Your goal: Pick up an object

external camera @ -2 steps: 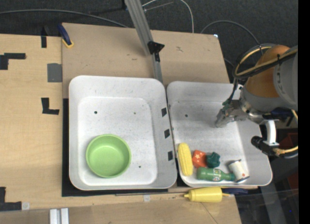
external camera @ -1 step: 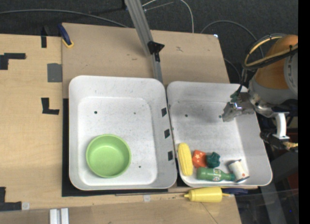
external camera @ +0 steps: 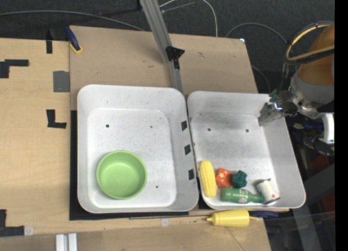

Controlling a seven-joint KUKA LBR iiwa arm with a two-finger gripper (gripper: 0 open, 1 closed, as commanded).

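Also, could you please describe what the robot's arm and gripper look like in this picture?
The arm is a rounded grey body with an orange band above the wrist and a thin yellowish cable arcing over it. White and dark parts sit at its wrist. The gripper is small, grey and metallic, ending in a narrow tip. It is too small to make out markings.

I work in a robotics lab, not a home or kitchen. My bench (external camera: 32, 136) is bare plywood marked with black tape strips (external camera: 54, 119), and two shallow white bins (external camera: 130, 98) sit side by side on it. Loose cables (external camera: 190, 2) trail over dark carpet behind. A metal pole (external camera: 157, 22) rises at a slant over the bench. The food in the right bin is toy plastic, like the corn (external camera: 207, 178).
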